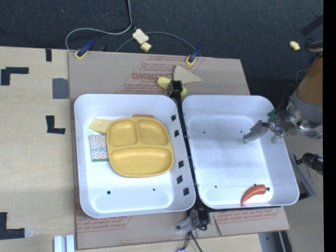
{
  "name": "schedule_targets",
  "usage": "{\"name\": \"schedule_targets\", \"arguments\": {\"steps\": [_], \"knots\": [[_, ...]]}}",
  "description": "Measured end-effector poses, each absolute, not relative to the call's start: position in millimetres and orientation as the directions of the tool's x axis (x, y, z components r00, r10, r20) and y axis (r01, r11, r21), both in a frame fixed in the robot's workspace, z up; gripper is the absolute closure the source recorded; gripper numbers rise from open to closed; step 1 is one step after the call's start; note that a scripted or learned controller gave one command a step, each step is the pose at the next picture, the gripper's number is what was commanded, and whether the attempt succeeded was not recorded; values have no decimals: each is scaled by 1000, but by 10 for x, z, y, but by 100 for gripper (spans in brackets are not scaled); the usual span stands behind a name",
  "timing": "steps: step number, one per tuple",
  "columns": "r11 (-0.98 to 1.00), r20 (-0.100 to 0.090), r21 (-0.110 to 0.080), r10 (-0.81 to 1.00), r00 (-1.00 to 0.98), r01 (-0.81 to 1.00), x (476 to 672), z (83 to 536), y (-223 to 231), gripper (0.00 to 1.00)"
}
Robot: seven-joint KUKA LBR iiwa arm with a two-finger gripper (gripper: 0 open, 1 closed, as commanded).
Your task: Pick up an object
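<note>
Over right bin (210,109), near its right wall: gripper (255,132), fingers pointing left; whether apart or together, cannot tell; nothing seen between them. Arm cut off at right edge. Left bin (84,156): yellow divided plate (139,146), partly covering small flat items. Right bin's near corner: orange pepper (253,192), well apart from gripper.

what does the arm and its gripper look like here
The arm is grey metal with an orange band above the wrist. The wrist looks like a pale grey ring, with small dark fittings and what seem to be short cables around it. From it, the gripper reaches out as a slim grey metal piece over the right bin.
</note>
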State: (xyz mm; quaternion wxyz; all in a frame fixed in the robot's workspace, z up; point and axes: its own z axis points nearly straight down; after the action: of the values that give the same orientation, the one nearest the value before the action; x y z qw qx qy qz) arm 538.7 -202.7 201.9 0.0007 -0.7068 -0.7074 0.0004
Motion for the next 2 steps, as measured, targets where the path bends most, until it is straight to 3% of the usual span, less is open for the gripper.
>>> {"name": "schedule_targets", "arguments": {"steps": [1,2], "knots": [[9,-3,3,1000,-9,1000,5640,799,-963,0],[3,-2,6,1000,-3,1000,6427,859,-1004,0]]}}
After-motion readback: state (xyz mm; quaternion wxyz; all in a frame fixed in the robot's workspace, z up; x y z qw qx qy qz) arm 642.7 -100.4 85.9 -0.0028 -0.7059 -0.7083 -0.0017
